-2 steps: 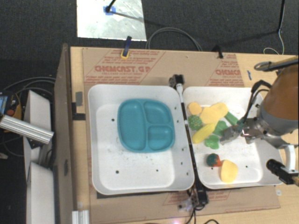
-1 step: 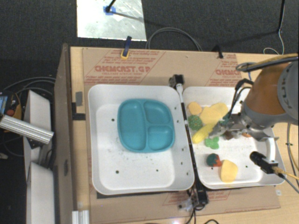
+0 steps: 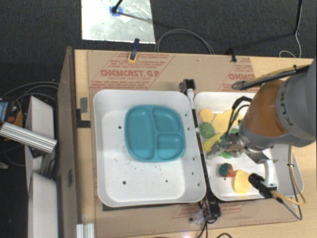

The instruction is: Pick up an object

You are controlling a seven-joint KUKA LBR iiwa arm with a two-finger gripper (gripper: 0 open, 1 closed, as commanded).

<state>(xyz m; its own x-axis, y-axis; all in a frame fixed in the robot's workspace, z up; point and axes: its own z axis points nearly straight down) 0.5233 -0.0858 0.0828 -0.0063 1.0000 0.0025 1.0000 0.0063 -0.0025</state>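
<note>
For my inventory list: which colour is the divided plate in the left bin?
Teal blue; the divided plate shows clearly in the camera view.

The arm (image 3: 277, 113) runs off the right edge, so its base is cut off. Its bulk covers much of the right bin (image 3: 218, 195), hiding part of the yellow pieces (image 3: 223, 119) beneath. The gripper (image 3: 223, 150) is dark and blurred; its fingers are indistinct among the items.

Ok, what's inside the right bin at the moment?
In the right bin: small toy foods, yellow pieces, a green piece, a teal-and-red one. The arm covers the bin's middle, hiding whatever lies beneath.
</note>
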